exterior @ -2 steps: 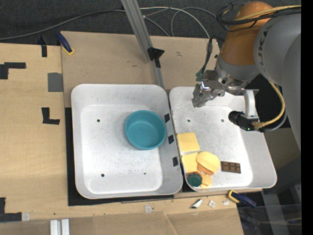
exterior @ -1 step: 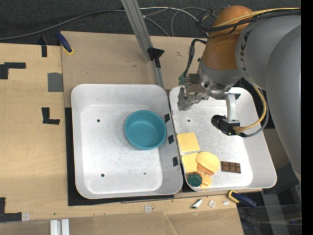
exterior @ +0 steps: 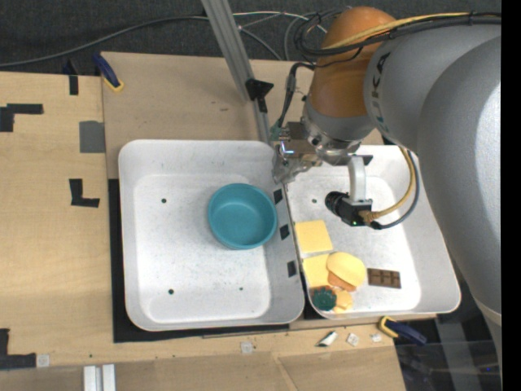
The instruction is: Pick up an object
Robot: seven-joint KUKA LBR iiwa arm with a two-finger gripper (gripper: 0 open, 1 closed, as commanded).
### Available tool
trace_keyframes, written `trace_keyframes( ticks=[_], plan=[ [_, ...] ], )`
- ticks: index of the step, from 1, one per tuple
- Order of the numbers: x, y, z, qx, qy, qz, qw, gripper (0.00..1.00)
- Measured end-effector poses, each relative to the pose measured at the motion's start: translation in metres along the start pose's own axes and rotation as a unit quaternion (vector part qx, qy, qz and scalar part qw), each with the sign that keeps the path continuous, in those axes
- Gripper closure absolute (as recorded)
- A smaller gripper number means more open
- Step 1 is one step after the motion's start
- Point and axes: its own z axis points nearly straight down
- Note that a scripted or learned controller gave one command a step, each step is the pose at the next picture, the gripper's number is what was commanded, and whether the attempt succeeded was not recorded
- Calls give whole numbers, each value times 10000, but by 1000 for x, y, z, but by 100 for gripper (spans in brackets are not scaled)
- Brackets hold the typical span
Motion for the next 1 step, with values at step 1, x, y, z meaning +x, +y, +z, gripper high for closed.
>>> trace_keyframes(
  ticks=[1],
  plan=[
    [53, 3, -6, -2, 3, -7, 10000, 100]
  ],
)
